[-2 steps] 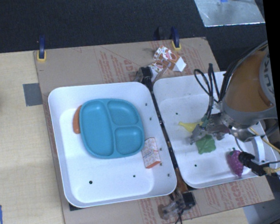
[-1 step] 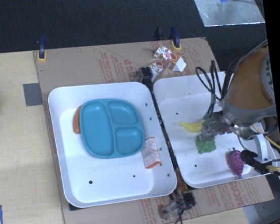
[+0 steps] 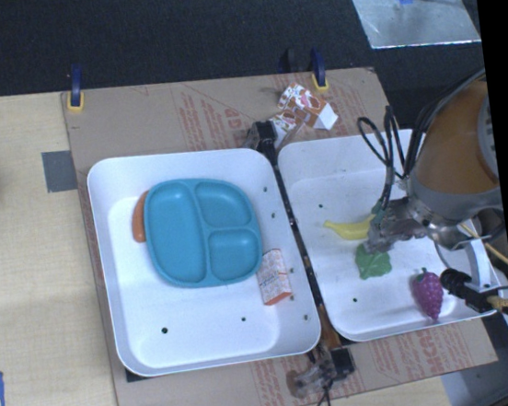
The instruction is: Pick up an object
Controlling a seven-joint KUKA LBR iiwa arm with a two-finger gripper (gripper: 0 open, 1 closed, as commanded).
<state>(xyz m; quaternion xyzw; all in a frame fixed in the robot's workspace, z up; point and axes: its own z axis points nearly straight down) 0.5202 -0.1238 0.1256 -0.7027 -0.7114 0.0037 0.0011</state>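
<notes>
Nearest the camera, low in the right-hand shallow white bin, a small purple bunch of toy grapes lies just below and to the right of the two-finger gripper. The gripper hangs low over a green leafy toy vegetable, which sits directly under its tip, while a yellow toy banana lies touching or just beside it on the left. Whether the jaws stand wide or narrow I cannot tell; the wrist hides them.

My judgement is that the green piece is the target. It looks light, probably soft or hollow plastic, lumpy and irregular, so a pinch across its narrow middle should hold best; its surface may be slick.

Well to the left, the other white bin holds a blue compartmented plastic plate.
</notes>
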